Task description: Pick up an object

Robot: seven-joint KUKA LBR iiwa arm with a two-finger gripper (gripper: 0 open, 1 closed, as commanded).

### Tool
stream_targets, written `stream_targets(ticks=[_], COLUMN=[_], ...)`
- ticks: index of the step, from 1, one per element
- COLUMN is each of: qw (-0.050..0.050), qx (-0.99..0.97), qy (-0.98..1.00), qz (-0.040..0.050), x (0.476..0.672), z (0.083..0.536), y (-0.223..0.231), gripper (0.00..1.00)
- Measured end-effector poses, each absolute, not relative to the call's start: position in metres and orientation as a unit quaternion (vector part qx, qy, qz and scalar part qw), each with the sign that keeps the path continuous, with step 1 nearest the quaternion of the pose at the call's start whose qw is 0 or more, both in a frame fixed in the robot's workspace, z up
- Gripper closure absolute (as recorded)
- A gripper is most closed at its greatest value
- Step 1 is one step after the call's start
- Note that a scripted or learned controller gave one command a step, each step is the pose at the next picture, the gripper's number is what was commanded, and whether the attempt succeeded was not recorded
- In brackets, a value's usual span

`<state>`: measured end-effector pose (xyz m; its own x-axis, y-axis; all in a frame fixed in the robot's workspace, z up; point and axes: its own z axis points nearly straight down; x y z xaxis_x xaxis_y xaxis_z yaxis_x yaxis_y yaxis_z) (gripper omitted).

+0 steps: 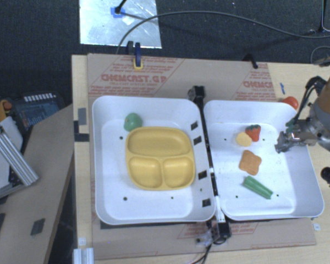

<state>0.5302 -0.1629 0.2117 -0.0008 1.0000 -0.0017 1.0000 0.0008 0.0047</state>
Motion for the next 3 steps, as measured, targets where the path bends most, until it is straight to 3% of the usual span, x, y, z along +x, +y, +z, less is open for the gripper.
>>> stream_targets(ticks=[1, 3], qw=[0.003, 0.000], qx=[0.706, 0.704], qy=[0.709, 0.710], qz=[0.0013, 0.0009], x=[0.532, 0.551], z=[0.265, 0.245], y=[-0.163, -0.067], gripper=[1.00, 1.00])
